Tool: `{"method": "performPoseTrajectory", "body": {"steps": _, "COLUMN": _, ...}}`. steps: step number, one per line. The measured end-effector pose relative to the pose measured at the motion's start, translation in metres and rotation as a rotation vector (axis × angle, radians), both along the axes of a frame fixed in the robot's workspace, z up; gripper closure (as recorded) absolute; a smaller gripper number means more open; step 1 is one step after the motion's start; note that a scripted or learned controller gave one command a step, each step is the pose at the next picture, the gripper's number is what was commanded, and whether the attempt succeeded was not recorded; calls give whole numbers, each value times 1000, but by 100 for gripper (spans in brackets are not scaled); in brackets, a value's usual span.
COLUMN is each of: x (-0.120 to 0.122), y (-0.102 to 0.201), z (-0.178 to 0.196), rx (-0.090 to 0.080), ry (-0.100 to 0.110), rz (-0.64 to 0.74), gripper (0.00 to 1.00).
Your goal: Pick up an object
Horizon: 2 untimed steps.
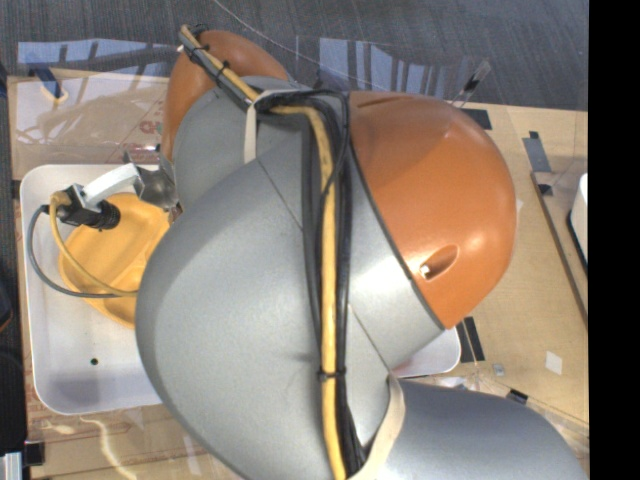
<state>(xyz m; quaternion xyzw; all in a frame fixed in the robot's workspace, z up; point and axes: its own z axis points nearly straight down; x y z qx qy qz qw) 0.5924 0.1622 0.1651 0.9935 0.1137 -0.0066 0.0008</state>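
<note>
A yellow thing (pixel 120 258) lies in the bin (pixel 45 373), probably soft and light; pinch a fold. The gripper (pixel 157 188) is over it, its grip impossible to tell.

Two white bins: left bin (pixel 58 370), right bin (pixel 441 355). One yellow object (pixel 112 265). One arm (pixel 262 328).

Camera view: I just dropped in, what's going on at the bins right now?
The arm reaches in from the right and blocks most of the bench. Its pincer is down in the left bin, right at the edge of a yellow, soft-looking object lying there. I cannot tell from this angle whether it has hold of the object, so the pick is not confirmed.
</note>
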Motion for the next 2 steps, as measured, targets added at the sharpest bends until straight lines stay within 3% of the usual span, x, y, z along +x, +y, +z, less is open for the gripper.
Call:
{"method": "performPoseTrajectory", "body": {"steps": 1, "x": -66, "y": 57, "z": -74, "rx": 4, "ry": -10, "rz": 16, "gripper": 100}}
{"method": "performPoseTrajectory", "body": {"steps": 2, "x": -84, "y": 56, "z": -13, "rx": 6, "ry": -8, "rz": 206, "gripper": 100}}
